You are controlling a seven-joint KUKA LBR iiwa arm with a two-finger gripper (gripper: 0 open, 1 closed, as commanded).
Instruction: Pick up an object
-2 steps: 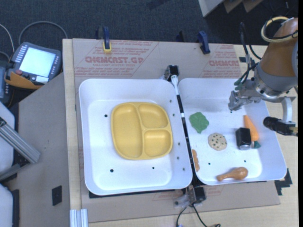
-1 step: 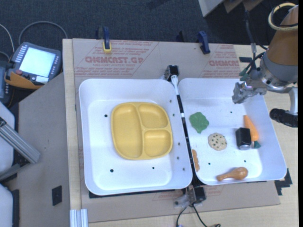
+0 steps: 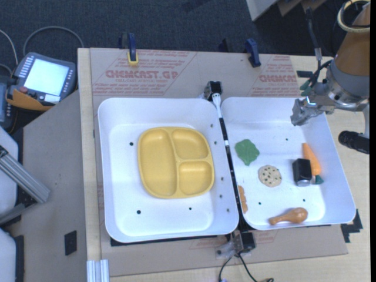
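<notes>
Gripper [image 3: 301, 111] hangs over the right bin's [image 3: 335, 211] far right corner, nothing visibly in it, and honestly can't tell if it's apart or together. Toys in that bin: lettuce [image 3: 247, 151], cookie [image 3: 269, 175], carrot [image 3: 311, 158], black can [image 3: 302, 171], drumstick [image 3: 288, 217]. Yellow plate [image 3: 175, 161] sits in the left bin [image 3: 117, 213].

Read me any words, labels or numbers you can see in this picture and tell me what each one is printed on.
"CHEMCAST GP", red print on the brown board behind the left bin.
The same red print repeats on the board behind the right bin; the arm cuts it off, so it cannot be read whole.
Smaller red lines beneath both prints: too small to read.
The pendant screen at far left: lit, but nothing legible.
</notes>
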